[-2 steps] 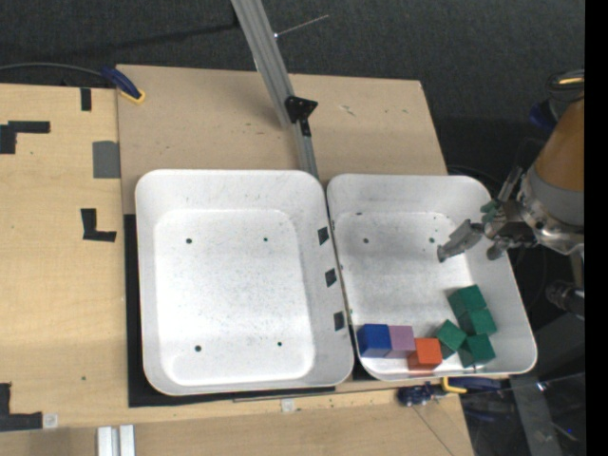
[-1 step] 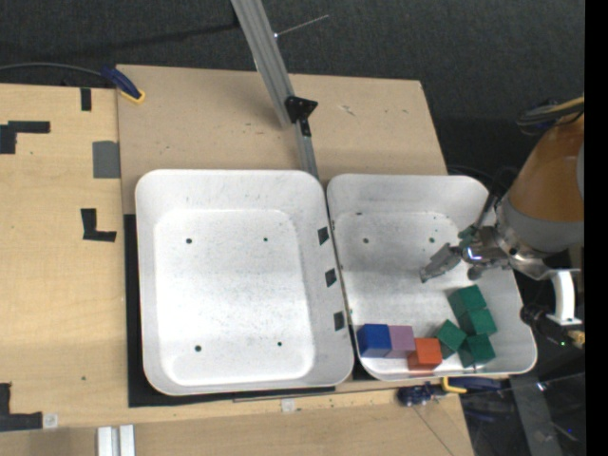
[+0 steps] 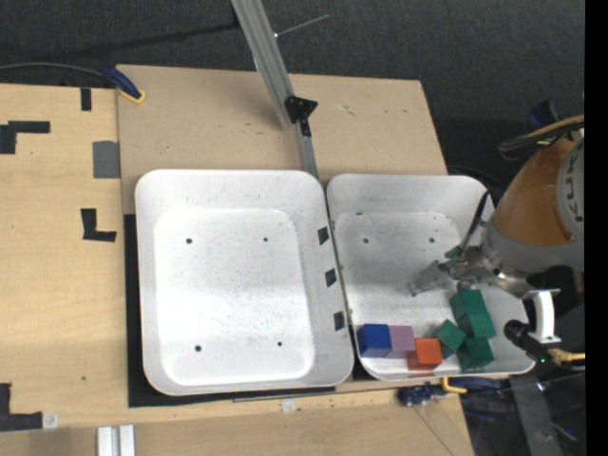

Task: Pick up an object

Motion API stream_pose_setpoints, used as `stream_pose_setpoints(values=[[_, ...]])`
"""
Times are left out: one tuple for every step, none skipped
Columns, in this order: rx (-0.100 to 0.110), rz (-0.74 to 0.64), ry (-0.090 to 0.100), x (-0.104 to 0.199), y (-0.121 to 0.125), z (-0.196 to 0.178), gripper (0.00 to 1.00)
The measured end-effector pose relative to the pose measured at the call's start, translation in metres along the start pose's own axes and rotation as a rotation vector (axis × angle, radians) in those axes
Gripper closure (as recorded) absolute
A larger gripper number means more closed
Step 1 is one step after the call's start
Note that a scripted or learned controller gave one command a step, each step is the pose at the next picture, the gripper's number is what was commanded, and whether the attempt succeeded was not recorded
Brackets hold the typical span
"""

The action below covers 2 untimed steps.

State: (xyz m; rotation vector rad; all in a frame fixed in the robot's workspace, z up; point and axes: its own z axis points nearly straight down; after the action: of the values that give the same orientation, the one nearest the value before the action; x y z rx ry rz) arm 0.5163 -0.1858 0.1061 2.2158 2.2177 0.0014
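The gripper [image 3: 432, 280] hovers in the right bin [image 3: 399, 193]; finger spread unclear, seemingly empty, beside green blocks [image 3: 472, 313].

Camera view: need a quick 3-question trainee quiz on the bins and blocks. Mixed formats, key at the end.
1. True or false: the blue block lies in the left bin.
2. Which block touches the purple block on the side away from the blue one? A) orange block B) a yellow block C) a black block
3. Fill in: the green blocks sit in the right bin, in its ____ corner as the camera sees it, below the gripper.

Key: 1 false, it lies in the right bin. 2 A. 3 lower right.
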Motion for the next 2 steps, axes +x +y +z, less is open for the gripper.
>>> stream_pose_setpoints(values=[[0.004,-0.002,0.004,0.002,-0.001,-0.01,1.0],[0.0,-0.001,0.002,0.005,0.002,-0.073,1.0]])
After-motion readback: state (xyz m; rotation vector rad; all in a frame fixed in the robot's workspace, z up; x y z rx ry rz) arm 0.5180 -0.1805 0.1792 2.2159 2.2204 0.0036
